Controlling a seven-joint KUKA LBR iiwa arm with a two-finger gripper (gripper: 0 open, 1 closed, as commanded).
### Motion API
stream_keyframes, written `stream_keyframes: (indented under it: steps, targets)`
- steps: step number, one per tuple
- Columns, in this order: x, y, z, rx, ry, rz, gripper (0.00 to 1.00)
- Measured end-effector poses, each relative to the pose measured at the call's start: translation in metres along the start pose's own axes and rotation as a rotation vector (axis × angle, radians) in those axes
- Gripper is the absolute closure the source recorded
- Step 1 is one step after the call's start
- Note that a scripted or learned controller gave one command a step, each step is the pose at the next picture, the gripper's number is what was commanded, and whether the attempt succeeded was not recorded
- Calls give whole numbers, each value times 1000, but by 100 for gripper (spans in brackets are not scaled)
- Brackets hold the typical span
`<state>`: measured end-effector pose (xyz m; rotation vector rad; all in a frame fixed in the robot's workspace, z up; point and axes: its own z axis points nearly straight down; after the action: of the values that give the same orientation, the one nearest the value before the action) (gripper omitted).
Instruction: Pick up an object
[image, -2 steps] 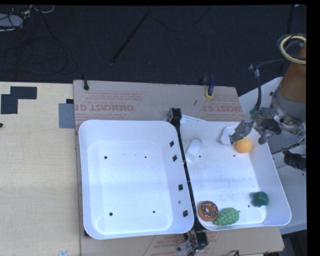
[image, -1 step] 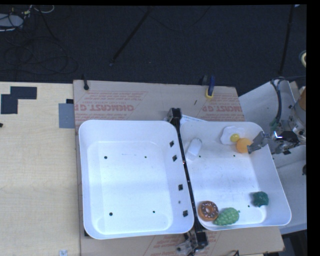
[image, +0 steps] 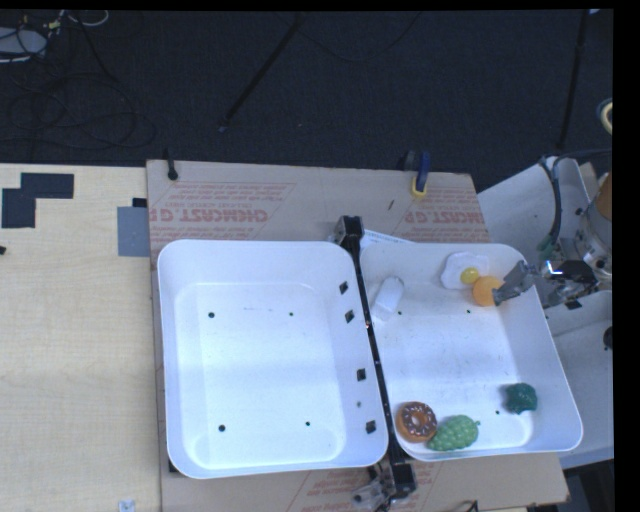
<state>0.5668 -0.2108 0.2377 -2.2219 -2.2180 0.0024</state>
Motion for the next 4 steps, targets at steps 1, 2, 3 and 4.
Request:
stream_keyframes:
  steps: [1, 2, 3, 4]
  targets:
    - [-1, 49, 79, -1, -1, -6, 0]
    - [0, 78, 139, 1, 0, -7, 0]
    - [0, 78, 124, -2, -1, -9, 100]
    - [66, 50, 147, -7, -2, -4, 100]
